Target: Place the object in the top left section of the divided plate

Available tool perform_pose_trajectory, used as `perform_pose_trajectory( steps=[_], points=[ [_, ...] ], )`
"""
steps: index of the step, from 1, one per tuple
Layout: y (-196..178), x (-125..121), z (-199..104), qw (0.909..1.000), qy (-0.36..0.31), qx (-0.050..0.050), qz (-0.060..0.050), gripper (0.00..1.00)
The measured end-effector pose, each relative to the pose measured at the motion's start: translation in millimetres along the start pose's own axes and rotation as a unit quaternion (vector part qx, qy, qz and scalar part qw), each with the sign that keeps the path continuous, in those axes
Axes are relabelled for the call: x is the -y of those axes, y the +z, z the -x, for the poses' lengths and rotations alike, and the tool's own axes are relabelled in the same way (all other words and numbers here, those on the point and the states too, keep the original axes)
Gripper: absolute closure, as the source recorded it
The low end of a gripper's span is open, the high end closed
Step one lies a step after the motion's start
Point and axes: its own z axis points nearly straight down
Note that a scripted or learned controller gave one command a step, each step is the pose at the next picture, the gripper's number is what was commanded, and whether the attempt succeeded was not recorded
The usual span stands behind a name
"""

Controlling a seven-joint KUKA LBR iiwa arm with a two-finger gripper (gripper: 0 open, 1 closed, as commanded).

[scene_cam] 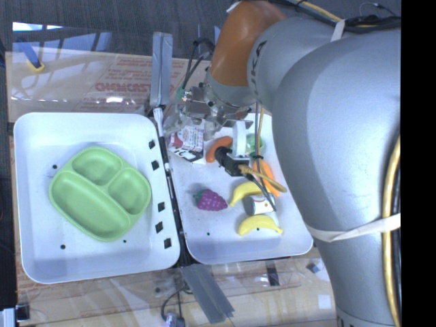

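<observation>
Plate [101, 193] sections in the left bin [34, 251] all lie bare, so nothing is placed yet: pick, carry and drop remain. The hand [194, 118] hangs low over the right bin [225, 247]; apart or together, I cannot tell. Just beneath it lies a red-and-white packet [189, 140], likely the object, its long axis too covered to judge.

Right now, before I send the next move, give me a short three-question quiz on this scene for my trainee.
1. True or false: the green divided plate sits in the left bin.
2. The purple grapes lie: A) on the plate; B) in the right bin; C) outside both bins.
3. How many sections does the plate have?
Key: 1 true; 2 B; 3 three.
</observation>
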Motion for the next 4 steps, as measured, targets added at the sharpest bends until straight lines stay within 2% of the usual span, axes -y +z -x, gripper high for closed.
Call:
perform_pose_trajectory(
  steps=[1, 2, 3, 4],
  points=[
    [-49.6, 7.1, 24.3, 0.9938, -0.111, 0.000, 0.004, 1.00],
    [-0.1, -9.5, -39.6, 0.9717, -0.236, 0.000, 0.001, 1.00],
    [-15.3, 1.5, -98.4, 0.9831, -0.183, 0.001, 0.003, 1.00],
    [44.9, 4.0, -133.0, 0.9648, -0.263, 0.001, 0.000, 1.00]
  ],
)
